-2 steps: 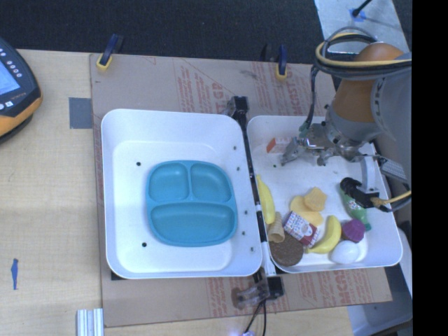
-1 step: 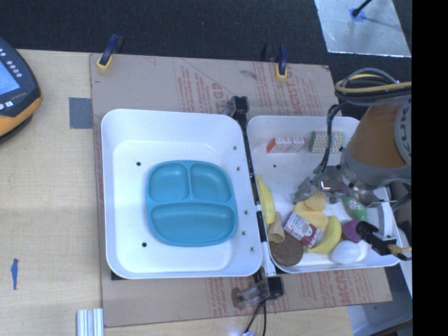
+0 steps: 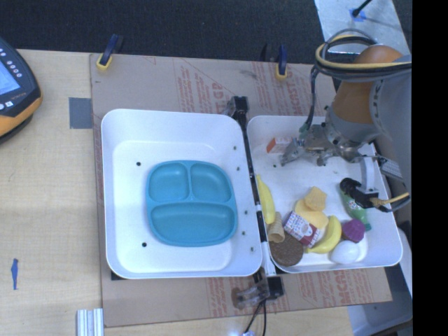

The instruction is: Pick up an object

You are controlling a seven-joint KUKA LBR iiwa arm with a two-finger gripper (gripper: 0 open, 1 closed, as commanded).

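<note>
Gripper (image 3: 308, 149) hangs over right bin (image 3: 280, 128) far side; jaw state cannot be told. Banana (image 3: 327, 235) judged light, smooth, curved: grip across its middle.

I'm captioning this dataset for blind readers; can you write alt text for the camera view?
A grey robot arm with an orange band reaches from the right over the right white bin, its gripper above the bin's far end, away from the toy food heaped at the near end. The left white bin holds a blue divided plate.
</note>
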